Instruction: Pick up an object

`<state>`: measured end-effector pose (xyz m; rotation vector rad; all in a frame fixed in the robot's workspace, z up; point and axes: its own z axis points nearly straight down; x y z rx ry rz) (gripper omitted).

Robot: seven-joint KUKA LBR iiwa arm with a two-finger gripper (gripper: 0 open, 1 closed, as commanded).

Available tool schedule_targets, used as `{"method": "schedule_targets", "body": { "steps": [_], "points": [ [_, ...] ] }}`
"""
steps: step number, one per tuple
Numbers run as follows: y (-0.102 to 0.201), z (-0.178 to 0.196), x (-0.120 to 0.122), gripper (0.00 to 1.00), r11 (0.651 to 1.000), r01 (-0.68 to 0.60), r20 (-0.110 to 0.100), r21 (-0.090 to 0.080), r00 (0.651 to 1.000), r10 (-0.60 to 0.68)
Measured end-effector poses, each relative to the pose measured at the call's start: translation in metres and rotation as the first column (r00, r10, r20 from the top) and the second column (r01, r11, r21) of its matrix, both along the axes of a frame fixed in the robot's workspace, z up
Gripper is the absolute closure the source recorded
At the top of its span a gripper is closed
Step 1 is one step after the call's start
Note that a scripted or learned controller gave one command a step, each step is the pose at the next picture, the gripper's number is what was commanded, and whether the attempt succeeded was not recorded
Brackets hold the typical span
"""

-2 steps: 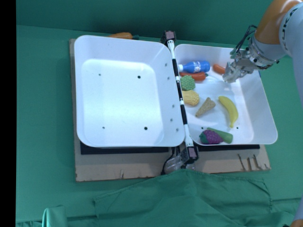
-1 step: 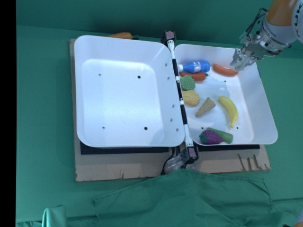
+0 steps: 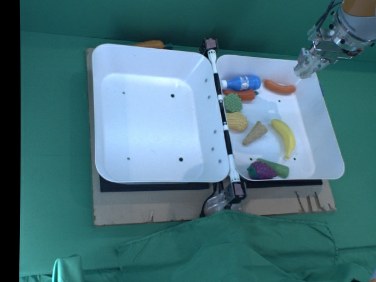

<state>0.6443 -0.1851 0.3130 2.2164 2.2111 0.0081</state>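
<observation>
The left bin [image 3: 147, 69] sits on a sheet of brown cardboard [image 3: 147, 213] over the green bench cover [image 3: 53, 128]. An orange object [image 3: 150, 43] lies behind its far rim; the rim hides most of it, so its type cannot be determined. A black-and-white divider strip [image 3: 222, 113] runs between the two bins, ending in a dark fitting at each end; the near fitting is partly covered by a fold of green cloth [image 3: 235, 245]. The right bin [image 3: 320, 140] holds all the candidate objects. Against its left wall, from far to near: a blue bottle [image 3: 241, 83] with a white cap, lying on its side; a red-orange item [image 3: 244, 94] partly hidden beneath the bottle and not identifiable; a green knobbly piece [image 3: 232, 103]; and a yellow corn cob [image 3: 237, 121]. Toward the centre lie a tan cone [image 3: 255, 133] and, near the front rim, purple grapes [image 3: 261, 170] touching a green vegetable [image 3: 276, 168]. Further right are a yellow banana [image 3: 284, 136] and, near the far rim, an orange-red sausage [image 3: 279, 87]. The gripper [image 3: 305, 65] hangs above the far right corner of this bin, just beside the sausage, with nothing visibly between its fingers; how far they are spread cannot be determined at this resolution. The arm [image 3: 352, 10] is cut off by the top right corner.
</observation>
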Motion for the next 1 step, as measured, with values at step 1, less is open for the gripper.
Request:
{"method": "schedule_targets", "body": {
  "steps": [1],
  "points": [
    [0.0025,0.0487,-0.0031,1.0,1.0,0.0,0.0,0.0,1.0,0.0]
  ]
}}
